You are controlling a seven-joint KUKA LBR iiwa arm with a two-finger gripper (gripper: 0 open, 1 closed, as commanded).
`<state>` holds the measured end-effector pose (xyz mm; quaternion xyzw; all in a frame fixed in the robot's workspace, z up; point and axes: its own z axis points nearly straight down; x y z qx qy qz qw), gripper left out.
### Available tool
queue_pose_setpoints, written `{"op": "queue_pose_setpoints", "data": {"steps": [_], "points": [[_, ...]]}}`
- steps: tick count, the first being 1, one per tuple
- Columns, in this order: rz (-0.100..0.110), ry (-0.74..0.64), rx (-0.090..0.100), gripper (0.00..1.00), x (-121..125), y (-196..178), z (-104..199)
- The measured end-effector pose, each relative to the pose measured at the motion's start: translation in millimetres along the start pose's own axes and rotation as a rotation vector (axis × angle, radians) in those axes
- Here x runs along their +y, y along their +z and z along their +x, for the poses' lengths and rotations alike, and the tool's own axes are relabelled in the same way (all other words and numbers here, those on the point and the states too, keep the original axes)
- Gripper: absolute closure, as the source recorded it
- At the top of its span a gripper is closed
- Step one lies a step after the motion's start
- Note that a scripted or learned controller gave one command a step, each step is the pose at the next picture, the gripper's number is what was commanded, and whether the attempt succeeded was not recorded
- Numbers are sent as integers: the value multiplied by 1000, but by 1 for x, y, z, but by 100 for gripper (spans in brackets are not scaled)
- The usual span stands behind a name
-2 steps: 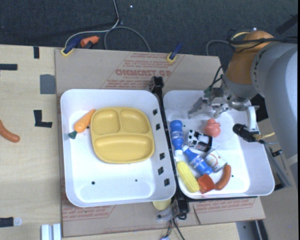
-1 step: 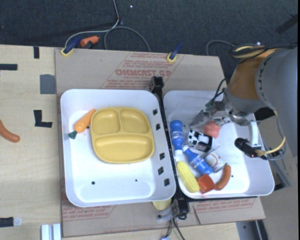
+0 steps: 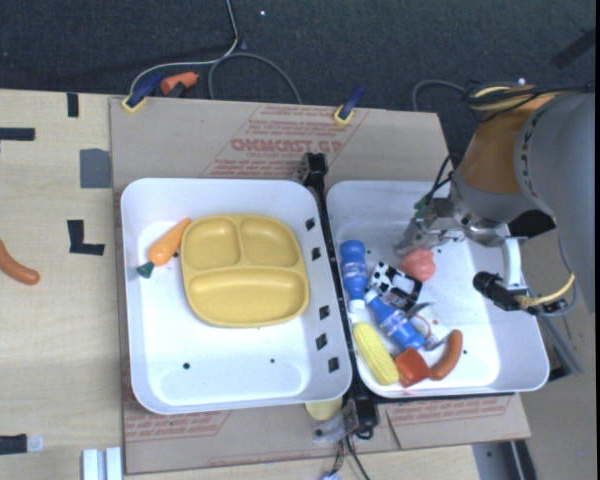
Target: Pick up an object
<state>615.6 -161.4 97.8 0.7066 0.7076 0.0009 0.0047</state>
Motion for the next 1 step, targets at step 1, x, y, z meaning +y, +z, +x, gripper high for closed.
{"op": "queue_pose_setpoints", "data": {"steps": [1], "points": [[1,-9,9,100,-16,-93,93]]}}
